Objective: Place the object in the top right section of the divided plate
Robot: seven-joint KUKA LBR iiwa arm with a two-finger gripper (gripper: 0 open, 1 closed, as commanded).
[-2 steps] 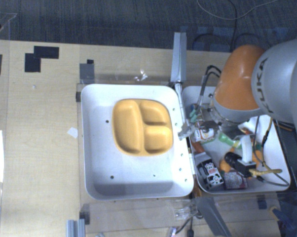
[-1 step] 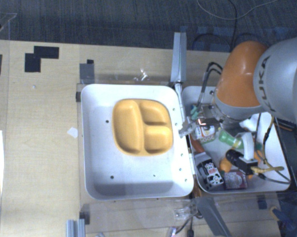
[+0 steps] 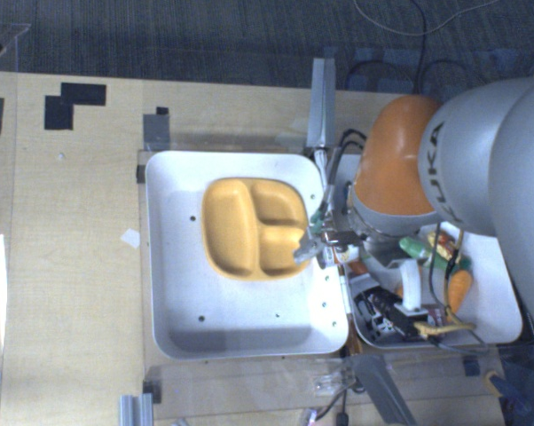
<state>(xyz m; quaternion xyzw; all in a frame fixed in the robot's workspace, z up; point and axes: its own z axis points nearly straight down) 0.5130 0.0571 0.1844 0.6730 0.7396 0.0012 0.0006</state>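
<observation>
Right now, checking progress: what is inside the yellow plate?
The plate's three sections look bare. The end effector hangs over its right edge and covers a sliver there. The carrot lies in the right bin.

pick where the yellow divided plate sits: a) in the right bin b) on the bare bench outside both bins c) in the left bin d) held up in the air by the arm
c, the yellow plate lies flat on the floor of the left bin, while the arm covers much of the right bin with its clutter.
</observation>
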